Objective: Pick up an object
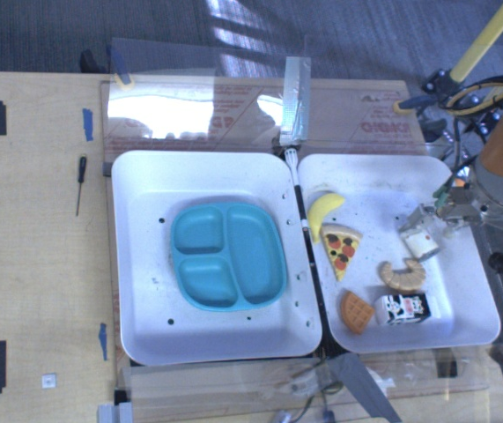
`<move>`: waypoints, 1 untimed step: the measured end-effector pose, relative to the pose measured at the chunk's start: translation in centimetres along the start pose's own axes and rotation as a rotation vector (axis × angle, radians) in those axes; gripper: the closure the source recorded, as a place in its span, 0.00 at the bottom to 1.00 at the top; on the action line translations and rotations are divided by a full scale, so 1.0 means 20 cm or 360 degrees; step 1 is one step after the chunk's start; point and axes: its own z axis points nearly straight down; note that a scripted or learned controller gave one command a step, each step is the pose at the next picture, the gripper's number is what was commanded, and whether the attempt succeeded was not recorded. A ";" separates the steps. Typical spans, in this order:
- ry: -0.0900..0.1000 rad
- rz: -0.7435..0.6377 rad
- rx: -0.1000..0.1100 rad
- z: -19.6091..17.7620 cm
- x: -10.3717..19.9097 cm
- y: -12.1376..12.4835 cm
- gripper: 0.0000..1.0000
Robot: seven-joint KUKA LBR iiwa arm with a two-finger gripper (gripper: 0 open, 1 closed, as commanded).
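Reaching in from the right edge, the grey arm (498, 188) with its orange band is seen over the right bin (471, 324), and the gripper (423, 227) is lowered near the middle of that bin's right half. A small white block (420, 244) is found directly at the fingertips, touching or nearly touching them; whether it is actually clamped between the fingers cannot be told, since the metal parts above it blur together, and how wide the fingers stand cannot be told either.

Just below the fingers, a tan croissant-like pastry (403, 276) is laid on the bin floor, close to the white block but apart from it. Further below, a small black-and-white carton (404, 307) is lying on its side, and an orange waffle-like piece (355, 311) is set just beside it on the side away from the arm. To the far side of the fingers, toward the divider between the bins, a pizza slice (342, 249) is placed, with a yellow banana (323, 211) just above it and nearly touching it.

Well apart from the fingers, across the divider, a teal divided plate (229, 256) with three compartments is seated in the middle of the left bin (136, 192). A clear plastic sheet (198, 104) is seen behind both bins, and a screwdriver (80, 183) is lying on the wooden bench (31, 263) beyond the left bin.
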 end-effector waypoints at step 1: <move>-0.0003 -0.0049 -0.0013 0.16 0.06 0.01 0.00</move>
